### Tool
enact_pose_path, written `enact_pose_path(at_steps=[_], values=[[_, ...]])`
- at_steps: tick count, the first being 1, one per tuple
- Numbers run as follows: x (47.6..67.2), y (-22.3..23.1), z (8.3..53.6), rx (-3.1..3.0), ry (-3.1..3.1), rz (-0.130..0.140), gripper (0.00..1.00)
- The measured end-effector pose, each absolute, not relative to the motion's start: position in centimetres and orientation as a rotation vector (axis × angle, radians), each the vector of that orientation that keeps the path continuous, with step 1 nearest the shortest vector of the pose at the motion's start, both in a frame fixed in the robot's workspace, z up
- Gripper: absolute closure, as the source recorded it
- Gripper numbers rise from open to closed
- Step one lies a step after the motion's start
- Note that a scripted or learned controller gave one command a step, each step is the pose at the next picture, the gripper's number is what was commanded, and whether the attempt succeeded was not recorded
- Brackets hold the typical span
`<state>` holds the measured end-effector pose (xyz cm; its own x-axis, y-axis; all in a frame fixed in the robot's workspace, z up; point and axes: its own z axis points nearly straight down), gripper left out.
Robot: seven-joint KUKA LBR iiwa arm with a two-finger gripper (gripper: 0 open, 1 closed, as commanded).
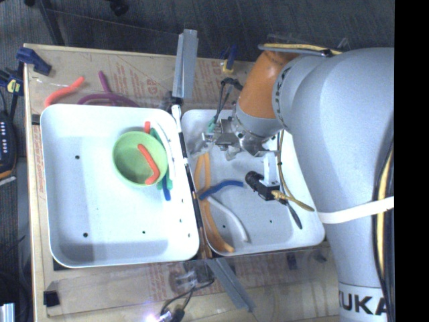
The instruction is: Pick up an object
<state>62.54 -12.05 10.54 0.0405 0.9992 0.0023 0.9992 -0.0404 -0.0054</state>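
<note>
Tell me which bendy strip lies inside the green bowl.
The red strip, curled inside the green bowl in the left bin. The blue strip and the long orange strip lie in the right bin.

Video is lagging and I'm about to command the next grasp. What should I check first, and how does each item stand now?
1. Gripper over the right bin: ok.
2. Gripper already holding something: cannot tell, the wrist hides it.
3. Targets nearby: ok, a blue curved piece and an orange strip lie just below the gripper in the view.
4. Orange strip clear of the bin wall: not ok, it runs along the left wall.
5. Green bowl in the left bin out of the arm's way: ok.
</note>
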Motion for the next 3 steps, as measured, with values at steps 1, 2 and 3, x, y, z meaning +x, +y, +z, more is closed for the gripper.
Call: enact_pose_path(at_steps=[1, 2, 3], values=[[62.6, -12.0, 11.5, -2.259, -2.173, 0.002, 1.0], [62.6, -12.0, 11.5, -2.258, -2.174, 0.003, 0.0], [61.7, -10.9, 9.5, -2.319, -2.136, 0.009, 0.0]])
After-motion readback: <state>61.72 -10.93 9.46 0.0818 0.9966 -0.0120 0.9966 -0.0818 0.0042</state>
